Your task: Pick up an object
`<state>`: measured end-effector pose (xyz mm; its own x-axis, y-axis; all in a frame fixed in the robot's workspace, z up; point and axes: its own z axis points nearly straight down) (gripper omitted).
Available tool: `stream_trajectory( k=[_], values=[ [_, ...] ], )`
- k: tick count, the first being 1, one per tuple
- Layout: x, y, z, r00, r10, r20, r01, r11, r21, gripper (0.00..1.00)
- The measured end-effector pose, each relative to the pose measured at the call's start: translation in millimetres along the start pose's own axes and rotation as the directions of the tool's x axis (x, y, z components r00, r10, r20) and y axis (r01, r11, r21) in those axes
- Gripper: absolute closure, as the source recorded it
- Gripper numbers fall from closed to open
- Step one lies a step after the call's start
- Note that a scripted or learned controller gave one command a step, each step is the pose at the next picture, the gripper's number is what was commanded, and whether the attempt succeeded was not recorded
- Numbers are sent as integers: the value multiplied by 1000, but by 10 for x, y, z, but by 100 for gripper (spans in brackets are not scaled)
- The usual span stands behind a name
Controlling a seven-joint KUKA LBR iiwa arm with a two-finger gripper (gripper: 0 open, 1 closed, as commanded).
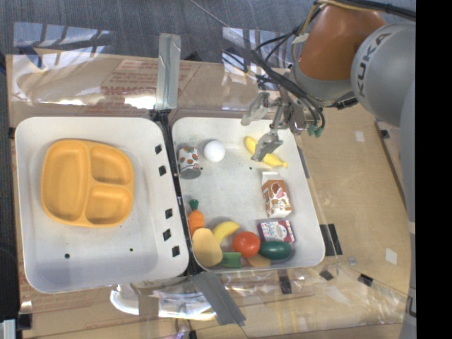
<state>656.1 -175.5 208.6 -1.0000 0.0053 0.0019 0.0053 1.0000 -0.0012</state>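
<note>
- Nearest the camera, along the near wall of the right bin [311, 210], the toy food is heaped together: a tomato [246, 244], a green pepper [275, 250], a pale potato-like piece [206, 246], a curved banana slice [226, 229], a carrot [195, 220] and a small pink box [275, 229]. Packed so tightly, I'd judge these awkward for a two-finger grab.
- Further up the same bin things lie well apart: a carton [276, 197] on its side by the right wall, a small can [188, 160] against the left wall, a white ball [213, 150] just beside it.
- At the far right of that bin lie two small yellow pieces [263, 153], the likeliest thing to be picked, since the gripper [267, 145] sits directly over them, touching or nearly so.
- From this angle I cannot tell how the pincer stands, nor whether anything is pinched in it; nothing looks lifted off the bin floor.
- The grey arm [385, 69] reaches in from the right over the far corner, cables trailing round its orange band, probably because that open stretch gives it a clean descent.
- The left bin [28, 189] holds a yellow divided tray [87, 182], lying flat, well apart from everything else and from the arm.
- My guess is the pick has reached the grasping step, not yet the lift.
</note>
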Motion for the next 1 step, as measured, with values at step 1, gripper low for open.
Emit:
stream_trajectory(
  k=[1],
  values=[
    [441, -348, 921, 996, 93, -6, -93, 996, -2, 0]
  ],
)
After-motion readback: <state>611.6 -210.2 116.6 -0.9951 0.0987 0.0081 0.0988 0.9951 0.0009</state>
